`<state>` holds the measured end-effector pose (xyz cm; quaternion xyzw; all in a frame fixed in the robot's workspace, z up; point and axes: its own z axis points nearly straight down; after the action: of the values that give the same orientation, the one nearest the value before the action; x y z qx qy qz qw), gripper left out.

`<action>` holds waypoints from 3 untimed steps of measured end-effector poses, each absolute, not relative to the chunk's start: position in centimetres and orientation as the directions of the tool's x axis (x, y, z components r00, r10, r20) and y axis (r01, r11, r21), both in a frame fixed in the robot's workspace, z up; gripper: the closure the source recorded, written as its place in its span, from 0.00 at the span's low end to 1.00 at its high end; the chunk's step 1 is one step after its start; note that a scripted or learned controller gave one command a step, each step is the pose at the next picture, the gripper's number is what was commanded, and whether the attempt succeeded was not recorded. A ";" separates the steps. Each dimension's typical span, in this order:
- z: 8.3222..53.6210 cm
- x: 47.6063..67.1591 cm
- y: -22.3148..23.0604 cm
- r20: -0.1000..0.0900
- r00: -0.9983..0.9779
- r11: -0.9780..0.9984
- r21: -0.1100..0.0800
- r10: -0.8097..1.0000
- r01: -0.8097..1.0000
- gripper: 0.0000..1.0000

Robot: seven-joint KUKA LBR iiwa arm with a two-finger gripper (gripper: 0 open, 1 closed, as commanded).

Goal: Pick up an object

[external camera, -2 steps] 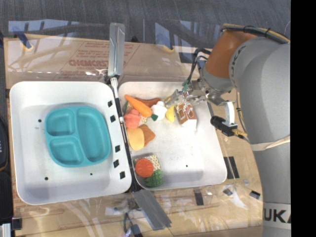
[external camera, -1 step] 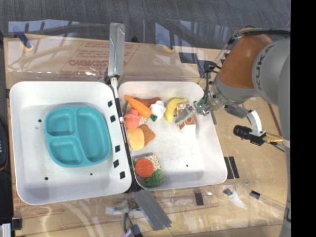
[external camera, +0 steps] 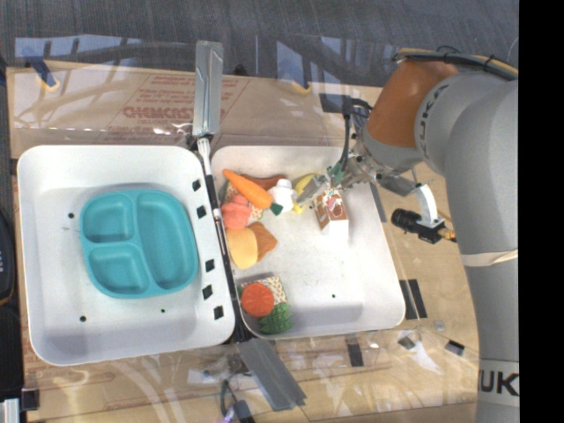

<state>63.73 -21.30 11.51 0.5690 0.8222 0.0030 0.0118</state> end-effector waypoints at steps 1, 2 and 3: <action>12.9 64.0 -21.5 -0.027 -0.354 0.355 0.026 0.935 0.935 1.00; 12.9 64.0 -21.5 -0.026 -0.354 0.355 0.025 0.935 0.935 0.00; 11.4 63.4 -21.5 -0.034 -0.356 0.357 0.035 0.934 0.933 0.00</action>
<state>63.41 -21.45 11.43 0.5669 0.8234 0.0050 0.0240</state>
